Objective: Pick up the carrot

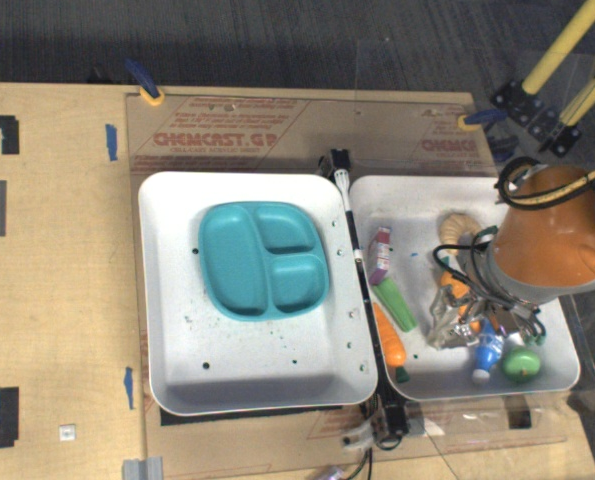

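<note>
Camera view showed the carrot (388, 335) lying along the left wall of the right bin (567, 363), just beside a green pod-like toy (398, 305). I judged it a light, stiff plastic toy with a smooth, tapered body, likely to slip if pinched near the tip; the thicker orange middle looked the best place to grip, across its width. My end effector (464, 313) hung well apart from it, among clutter near a blue bottle (487, 354); whether it was clenched or released, I could not tell.

Divided plate (264, 260) in the left bin (167, 298), carrot (388, 336) against the right bin's (562, 368) left wall, gripper (455, 320) apparently right of it
</note>
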Tool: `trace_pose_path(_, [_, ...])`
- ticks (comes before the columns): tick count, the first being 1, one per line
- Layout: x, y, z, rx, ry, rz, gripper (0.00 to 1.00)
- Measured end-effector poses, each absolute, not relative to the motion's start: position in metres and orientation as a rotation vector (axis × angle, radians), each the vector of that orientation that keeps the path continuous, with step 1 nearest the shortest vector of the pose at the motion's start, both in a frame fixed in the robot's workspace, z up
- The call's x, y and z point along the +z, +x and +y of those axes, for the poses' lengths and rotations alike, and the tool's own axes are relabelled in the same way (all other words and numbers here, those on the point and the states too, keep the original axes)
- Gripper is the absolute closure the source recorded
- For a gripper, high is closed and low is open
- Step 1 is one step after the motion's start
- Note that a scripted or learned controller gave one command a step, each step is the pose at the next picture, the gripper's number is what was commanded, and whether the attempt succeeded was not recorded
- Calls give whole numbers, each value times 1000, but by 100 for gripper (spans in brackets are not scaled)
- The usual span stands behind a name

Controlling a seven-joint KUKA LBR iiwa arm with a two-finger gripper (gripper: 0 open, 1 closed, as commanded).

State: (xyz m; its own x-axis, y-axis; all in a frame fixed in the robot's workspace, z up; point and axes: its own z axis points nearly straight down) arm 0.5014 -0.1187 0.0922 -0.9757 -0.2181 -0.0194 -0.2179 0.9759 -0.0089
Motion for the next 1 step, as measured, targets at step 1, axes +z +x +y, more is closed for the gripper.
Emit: trace_pose_path(1, [104, 505, -117, -13, -344, 3093, 100])
